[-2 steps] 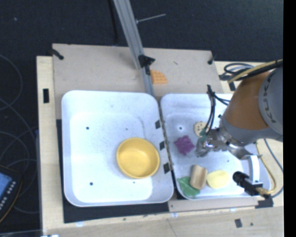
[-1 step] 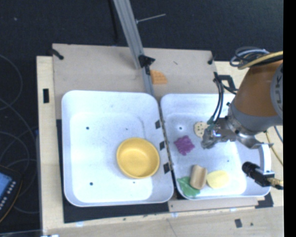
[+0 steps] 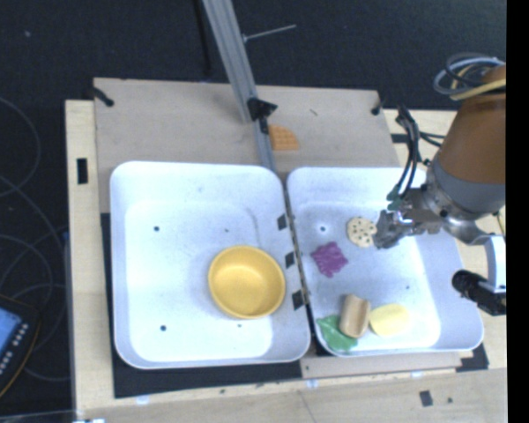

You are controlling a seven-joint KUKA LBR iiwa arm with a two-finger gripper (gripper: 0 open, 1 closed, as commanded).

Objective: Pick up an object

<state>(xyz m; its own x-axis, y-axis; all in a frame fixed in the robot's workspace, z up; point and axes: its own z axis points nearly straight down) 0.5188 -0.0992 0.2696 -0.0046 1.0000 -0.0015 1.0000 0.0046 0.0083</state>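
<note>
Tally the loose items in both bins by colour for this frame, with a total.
Yellow: 2, the bowl in the left bin and the yellow lump in the right bin
Purple: 1, the purple piece
Tan: 1, the cylinder
Green: 1, the green piece
Pale with dark spots: 1, the spotted disc
Total: 6

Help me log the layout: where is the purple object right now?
In the camera view, the purple object lies in the right bin, near its left wall, just below-left of the speckled cookie and above the tan cylinder.
</note>
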